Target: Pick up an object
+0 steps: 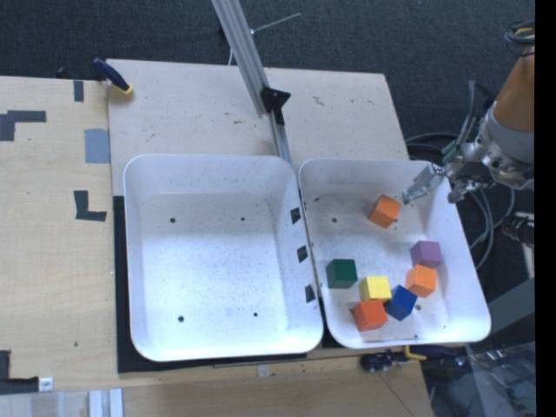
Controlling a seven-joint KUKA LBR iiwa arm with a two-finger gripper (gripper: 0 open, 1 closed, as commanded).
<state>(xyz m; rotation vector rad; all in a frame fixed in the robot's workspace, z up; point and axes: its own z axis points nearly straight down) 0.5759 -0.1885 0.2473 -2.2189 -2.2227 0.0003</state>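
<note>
The right bin [452, 233] holds several small cubes. An orange cube [384, 210] lies alone near the bin's back. Toward the front lie a green cube [341, 273], a purple cube [426, 252], a second orange cube [421, 280], a yellow cube [375, 287], a blue cube [401, 302] and a red cube [369, 314]. My gripper [432, 194] hangs over the bin's back right corner, open, with nothing between its fingers. Its left fingertip [410, 195] is just right of the lone orange cube.
The left bin [139, 233] stands beside the right one, their rims meeting in the middle. A slanted metal pole [248, 50] runs down to the bins' back edge. Cables [482, 207] hang right of the right bin.
</note>
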